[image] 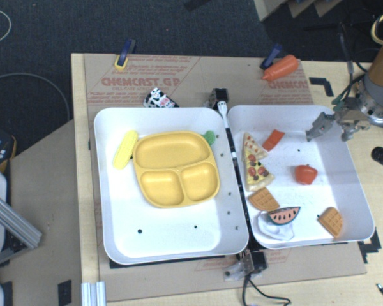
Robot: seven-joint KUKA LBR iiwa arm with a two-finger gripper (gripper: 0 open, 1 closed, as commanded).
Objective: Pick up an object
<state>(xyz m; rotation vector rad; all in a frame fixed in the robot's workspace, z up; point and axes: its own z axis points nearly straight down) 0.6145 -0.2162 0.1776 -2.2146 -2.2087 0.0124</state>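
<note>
While hovering with grey two-finger gripper (332, 125) spread and holding nothing, nearest to small red tomato-shaped toy (306, 174), just below and leftward in right white bin (357, 190).

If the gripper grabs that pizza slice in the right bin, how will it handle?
The pizza slice looks flat and thin, so probably stiff, light and hard to get fingers under. Lying flat, it likely slides rather than rolls. It touches a waffle, which a push may nudge.
</note>
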